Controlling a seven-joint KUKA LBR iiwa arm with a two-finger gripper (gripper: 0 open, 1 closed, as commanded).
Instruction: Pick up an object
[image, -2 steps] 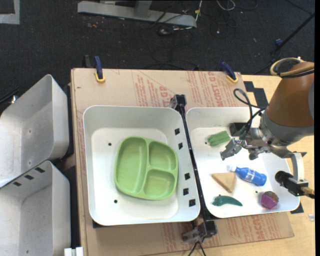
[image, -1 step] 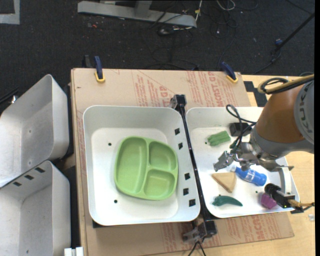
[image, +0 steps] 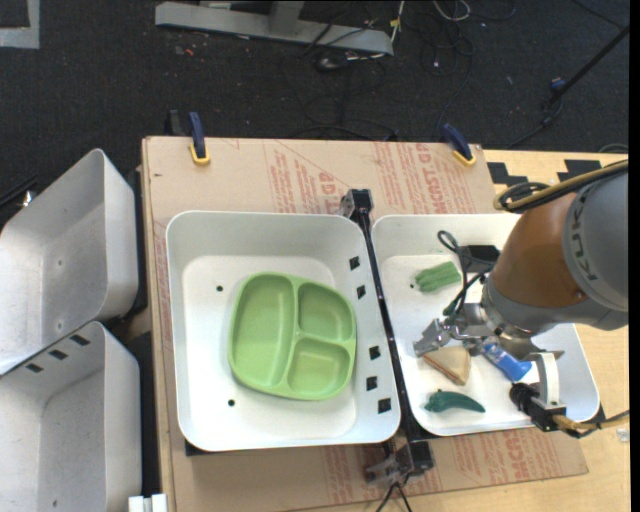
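White plastic, two shallow bins side by side on a cardboard-topped bench (image: 300, 170); your listing runs from the lower edge of the frame upward.

Right bin (image: 405, 405), lower part: you have a dark green pepper-shaped piece (image: 455, 402) lying flat near the bottom wall. Just above it, a tan wedge (image: 452, 364), pointed end toward the divider. To its right, a blue piece (image: 508, 361), partly under the arm.

Gripper (image: 437, 340): you see it low over the right bin's middle, metal fingers (image: 430, 345) at the wedge's upper left edge. You cannot tell from this angle how far apart the jaws stand, nor whether anything lies between them. Grey arm (image: 600, 250) with its orange band enters from the right of the frame and covers much of that bin.

Right bin, upper part: a light green piece (image: 438, 277), just beside a black cable.

Left bin (image: 190, 240), centre left of the frame: a light green divided plate (image: 293, 336) with three compartments, lying flat.

Upper edge of the bench: two blue-and-yellow clamps (image: 198, 140).

Far left of the frame: two spare white bins (image: 60, 260), off the bench.
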